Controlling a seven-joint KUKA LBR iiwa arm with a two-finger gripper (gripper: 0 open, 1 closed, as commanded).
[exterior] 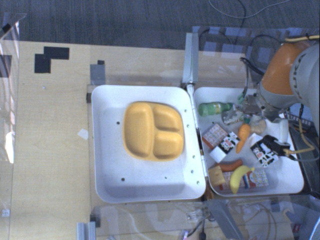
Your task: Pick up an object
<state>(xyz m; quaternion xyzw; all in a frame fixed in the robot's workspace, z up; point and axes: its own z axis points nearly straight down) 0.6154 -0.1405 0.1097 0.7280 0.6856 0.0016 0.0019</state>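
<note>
My gripper (244,113) is low over the back of the right bin (296,183), just right of a green bottle (215,108) lying on its side and just above an orange carrot (243,137). The grey arm with its orange band (280,71) comes in from the upper right. Nothing shows as lifted or held. Below the carrot lie a red sausage (231,165) and a yellow banana (239,177).
The right bin also holds a patterned box (215,133), a black-and-white carton (229,143), a black-and-white packet (265,152) and a tan block (216,175). A yellow compartment tray (152,130) lies in the left bin (107,154). Cables hang behind the right bin.
</note>
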